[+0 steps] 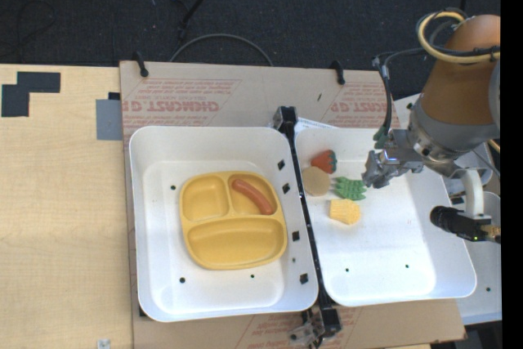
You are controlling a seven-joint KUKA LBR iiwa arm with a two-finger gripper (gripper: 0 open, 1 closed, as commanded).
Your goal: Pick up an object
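gripper (377, 174): finger state cannot be determined | beside green leafy toy (351, 189) | cheese wedge (345, 212), red piece (324, 160) near | sausage (253, 194) diagonal in yellow tray (233, 245)

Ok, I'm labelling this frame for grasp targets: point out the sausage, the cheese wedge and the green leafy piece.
sausage (254, 195), camera view, middle of its length.
cheese wedge (345, 212), camera view, centre of its top face.
green leafy piece (351, 189), camera view, middle of the leaf.
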